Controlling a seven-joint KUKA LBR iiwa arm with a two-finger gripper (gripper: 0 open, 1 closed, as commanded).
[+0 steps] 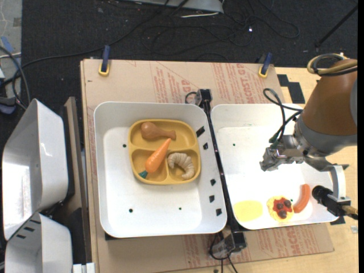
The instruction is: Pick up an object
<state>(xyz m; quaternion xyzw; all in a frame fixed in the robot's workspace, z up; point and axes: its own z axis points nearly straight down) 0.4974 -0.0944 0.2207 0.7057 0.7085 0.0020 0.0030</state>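
Observation:
In the left bin (114, 209) sits a yellow divided plate (136, 165) holding a brown drumstick (157, 131), an orange carrot (158, 156) and a pale shrimp-like piece (182, 164). The right bin (242, 121) holds a flat yellow disc (248, 210), a small pizza-like piece with red topping (280, 207) and an orange sausage (302, 198) along its front edge. My gripper (271, 160) hangs over the middle of the right bin, above and behind those three pieces, with nothing seen in it.
The grey and orange arm (333, 110) reaches in over the right bin's right side. A black divider (215, 158) with cabling runs between the bins. White containers (31, 169) stand left of the bench. Clamps (104, 67) sit at the board's rear edge.

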